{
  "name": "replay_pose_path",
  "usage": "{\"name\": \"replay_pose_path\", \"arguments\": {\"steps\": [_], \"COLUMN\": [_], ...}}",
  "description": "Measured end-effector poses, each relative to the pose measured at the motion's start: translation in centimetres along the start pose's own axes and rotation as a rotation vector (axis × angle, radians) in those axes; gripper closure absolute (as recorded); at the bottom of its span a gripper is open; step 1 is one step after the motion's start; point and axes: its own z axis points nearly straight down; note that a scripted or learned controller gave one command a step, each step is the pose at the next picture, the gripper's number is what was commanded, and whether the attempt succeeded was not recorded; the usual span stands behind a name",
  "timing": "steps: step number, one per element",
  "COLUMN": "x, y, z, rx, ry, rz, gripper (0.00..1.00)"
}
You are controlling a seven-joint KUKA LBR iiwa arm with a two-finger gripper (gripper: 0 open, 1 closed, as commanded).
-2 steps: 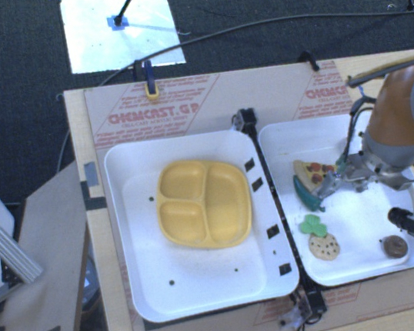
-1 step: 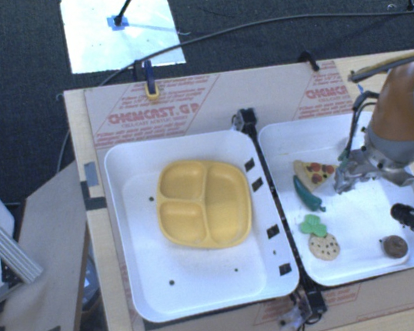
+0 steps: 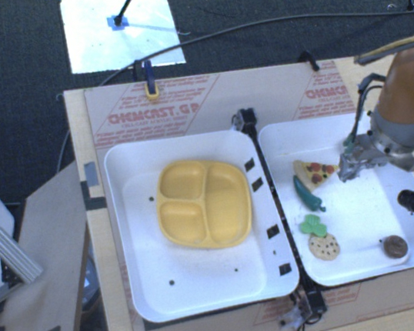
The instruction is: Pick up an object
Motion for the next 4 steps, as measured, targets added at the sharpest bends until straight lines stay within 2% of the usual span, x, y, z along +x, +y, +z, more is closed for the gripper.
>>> {"name": "replay_pose_path", "arguments": {"steps": [2, 4], "x": [0.4, 11.5], "y": [-0.3, 0.7], "z": [-10.2, -9.1], "rx": [-0.001, 0.004], "ry": [-0.001, 0.003], "rz": [-0.001, -0.005], "gripper": [1.00, 1.00]}}
